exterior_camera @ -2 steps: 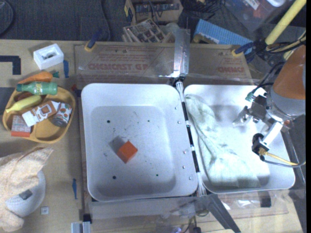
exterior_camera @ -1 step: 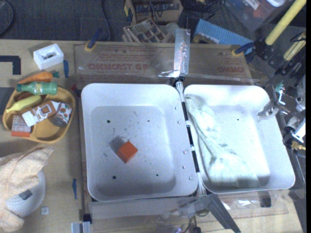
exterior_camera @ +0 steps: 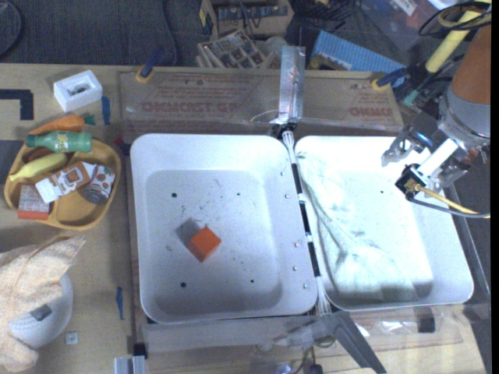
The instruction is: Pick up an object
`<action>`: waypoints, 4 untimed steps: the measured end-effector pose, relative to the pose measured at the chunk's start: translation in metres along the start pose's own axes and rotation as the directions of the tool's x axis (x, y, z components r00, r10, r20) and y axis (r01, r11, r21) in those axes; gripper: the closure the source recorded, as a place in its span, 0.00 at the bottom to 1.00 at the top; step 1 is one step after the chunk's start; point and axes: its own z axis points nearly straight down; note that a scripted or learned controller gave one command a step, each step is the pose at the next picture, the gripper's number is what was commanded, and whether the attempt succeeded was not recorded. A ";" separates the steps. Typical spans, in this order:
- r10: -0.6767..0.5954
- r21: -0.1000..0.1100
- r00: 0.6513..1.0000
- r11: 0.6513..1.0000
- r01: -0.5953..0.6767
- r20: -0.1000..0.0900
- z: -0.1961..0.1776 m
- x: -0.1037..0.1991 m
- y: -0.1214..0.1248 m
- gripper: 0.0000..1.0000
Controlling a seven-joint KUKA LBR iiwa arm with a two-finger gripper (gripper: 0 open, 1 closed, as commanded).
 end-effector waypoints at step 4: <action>0.215 0.005 0.977 0.977 -0.215 0.000 0.164 -0.113 -0.013 0.00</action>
